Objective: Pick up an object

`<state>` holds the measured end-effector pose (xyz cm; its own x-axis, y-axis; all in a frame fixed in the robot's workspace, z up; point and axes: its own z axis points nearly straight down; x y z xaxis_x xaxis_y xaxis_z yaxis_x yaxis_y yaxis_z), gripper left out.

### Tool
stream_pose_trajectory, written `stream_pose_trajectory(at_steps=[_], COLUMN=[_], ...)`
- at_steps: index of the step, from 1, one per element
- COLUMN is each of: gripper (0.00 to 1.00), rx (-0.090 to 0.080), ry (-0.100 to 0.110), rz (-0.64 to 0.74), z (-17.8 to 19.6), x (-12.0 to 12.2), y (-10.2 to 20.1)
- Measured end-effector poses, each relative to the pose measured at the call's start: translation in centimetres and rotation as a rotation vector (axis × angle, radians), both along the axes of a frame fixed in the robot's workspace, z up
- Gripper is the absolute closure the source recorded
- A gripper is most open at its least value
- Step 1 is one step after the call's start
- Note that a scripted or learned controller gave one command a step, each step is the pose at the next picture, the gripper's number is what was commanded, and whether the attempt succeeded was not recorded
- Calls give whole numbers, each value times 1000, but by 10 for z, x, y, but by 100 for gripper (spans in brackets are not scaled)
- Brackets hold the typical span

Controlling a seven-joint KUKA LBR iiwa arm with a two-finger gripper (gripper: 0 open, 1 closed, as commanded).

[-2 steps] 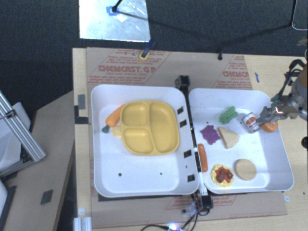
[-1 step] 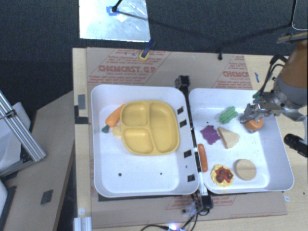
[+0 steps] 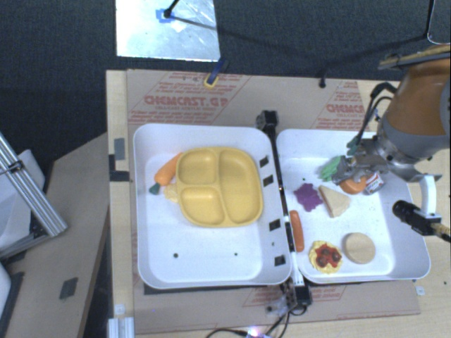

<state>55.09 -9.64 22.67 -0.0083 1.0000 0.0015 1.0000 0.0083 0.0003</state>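
Observation:
My gripper (image 3: pixel 356 166) hangs low over the back of the right bin (image 3: pixel 402 259), under the grey and orange arm. Directly beneath it lies an orange toy (image 3: pixel 354 185), partly covered by the gripper. A green leafy toy (image 3: pixel 329 167) lies just to its left. In front of these sit a purple toy (image 3: pixel 308 196) and a tan wedge (image 3: pixel 336 201). Nearer the front of the bin lie a red sausage (image 3: pixel 297 229), a small pizza (image 3: pixel 325 255) and a round tan biscuit (image 3: pixel 359 248).
The left bin (image 3: pixel 158 255) holds a yellow divided plate (image 3: pixel 211 186), with a carrot (image 3: pixel 168 169) at its back left. A black divider (image 3: pixel 276 182) runs between the bins. A black part of the arm (image 3: pixel 416 217) juts over the right bin's right side.

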Motion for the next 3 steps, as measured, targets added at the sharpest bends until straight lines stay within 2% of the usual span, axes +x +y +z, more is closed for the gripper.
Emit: stream_pose_trajectory(at_steps=[1,2,3], gripper=[100,100,100], rx=[0,1,1], ry=[-1,-1,-2], rz=[-1,2,2], z=[5,-4,8], x=[-5,-10,-16], y=[44,105,159])
